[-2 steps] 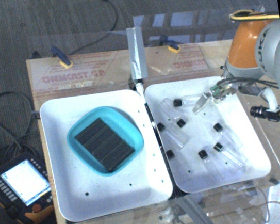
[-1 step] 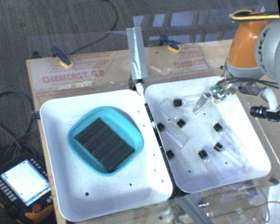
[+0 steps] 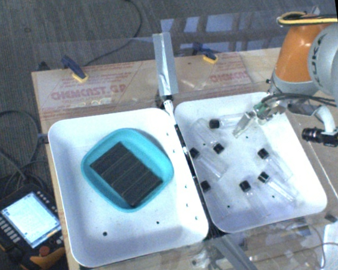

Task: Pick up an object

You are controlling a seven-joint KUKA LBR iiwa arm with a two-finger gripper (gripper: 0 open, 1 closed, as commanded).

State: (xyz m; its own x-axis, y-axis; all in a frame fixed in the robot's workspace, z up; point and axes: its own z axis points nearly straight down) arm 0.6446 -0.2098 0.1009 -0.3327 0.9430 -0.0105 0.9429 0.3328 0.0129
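Note:
The right white bin point(image 3: 312, 188) holds several small clear vials with black caps, such as one point(image 3: 219, 148) near its middle and one point(image 3: 263, 177) lower right. My gripper point(image 3: 259, 112) hangs over the bin's upper right part, below the orange band point(image 3: 293, 59). A pale clear piece point(image 3: 243, 125) slants down-left from the gripper tip; I cannot tell whether it is a vial or part of the gripper. In the left white bin point(image 3: 77, 239) lies a blue dish point(image 3: 152, 146) with a dark ribbed block point(image 3: 126, 174) in it.
A low wall point(image 3: 185, 160) divides the two bins. A teach pendant point(image 3: 25, 225) lies left of the bench with cables on the floor. Clamps point(image 3: 73, 65) sit along the bench's back edge. A black-tipped fitting point(image 3: 320, 135) sticks out from the arm at the right.

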